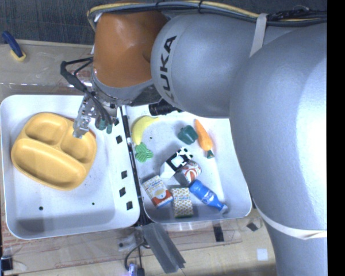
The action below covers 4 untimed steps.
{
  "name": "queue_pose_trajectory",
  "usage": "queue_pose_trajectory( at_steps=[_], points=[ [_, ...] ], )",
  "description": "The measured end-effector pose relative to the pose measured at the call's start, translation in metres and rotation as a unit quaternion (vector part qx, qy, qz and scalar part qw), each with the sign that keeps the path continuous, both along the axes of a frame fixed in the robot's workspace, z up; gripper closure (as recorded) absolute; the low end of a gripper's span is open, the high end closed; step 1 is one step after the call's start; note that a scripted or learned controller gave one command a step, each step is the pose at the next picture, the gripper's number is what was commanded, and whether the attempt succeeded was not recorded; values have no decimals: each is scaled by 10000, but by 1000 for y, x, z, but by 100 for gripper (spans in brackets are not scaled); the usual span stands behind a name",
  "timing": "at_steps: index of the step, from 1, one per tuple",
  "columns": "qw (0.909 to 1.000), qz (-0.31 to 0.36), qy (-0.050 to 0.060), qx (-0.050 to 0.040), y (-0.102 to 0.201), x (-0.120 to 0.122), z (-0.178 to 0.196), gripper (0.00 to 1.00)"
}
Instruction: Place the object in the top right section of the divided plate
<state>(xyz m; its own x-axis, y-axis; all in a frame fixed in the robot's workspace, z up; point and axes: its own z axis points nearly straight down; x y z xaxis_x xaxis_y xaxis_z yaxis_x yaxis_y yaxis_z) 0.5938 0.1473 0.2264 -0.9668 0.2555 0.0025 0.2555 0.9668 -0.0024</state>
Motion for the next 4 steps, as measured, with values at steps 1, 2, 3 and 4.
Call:
queue_pose_trajectory(
  at_steps=[1, 2, 3, 4],
  points=[
    [9991, 425, -6, 4, -24, -18, -2, 100],
    [9931, 1170, -4, 7, -42, 19, -59, 100],
    [9804, 1968, -7, 9, -50, -13, -34, 100],
    [9591, 2829, -30, 11, -15, 18, -31, 100]
  ],
)
